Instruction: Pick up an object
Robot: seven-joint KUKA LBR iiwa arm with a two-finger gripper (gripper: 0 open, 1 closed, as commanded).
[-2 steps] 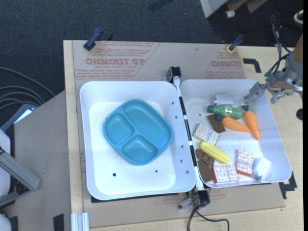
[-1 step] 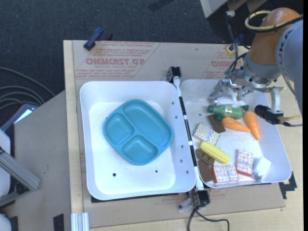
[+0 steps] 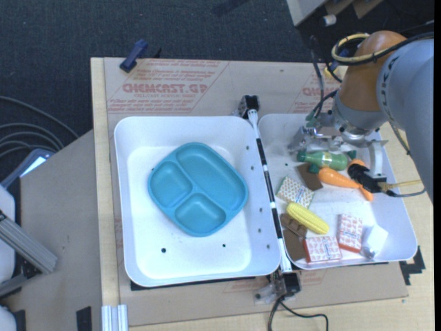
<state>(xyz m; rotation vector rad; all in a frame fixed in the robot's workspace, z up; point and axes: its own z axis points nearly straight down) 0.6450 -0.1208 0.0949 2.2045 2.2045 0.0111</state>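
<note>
My gripper (image 3: pixel 318 141) reaches down into the far part of the right bin (image 3: pixel 403 221), under the grey arm with its orange band (image 3: pixel 363 74). Directly below it in the view lies a green bottle (image 3: pixel 325 160) on its side, touching or nearly touching the gripper. An orange carrot (image 3: pixel 342 179) lies just in front of the bottle. Nearer the front are a yellow corn cob (image 3: pixel 308 218), a checkered packet (image 3: pixel 295 190), two red-and-white boxes (image 3: pixel 350 231) (image 3: pixel 322 249), brown pieces (image 3: pixel 293 229) and a white block (image 3: pixel 376 238).
The left bin (image 3: pixel 134 205) holds a blue divided plate (image 3: pixel 198 188). A black divider rail (image 3: pixel 265 178) runs between the bins. Black and yellow cables (image 3: pixel 324 67) hang behind the arm. A small blue clip (image 3: pixel 133 55) lies on the bench's far left corner.
</note>
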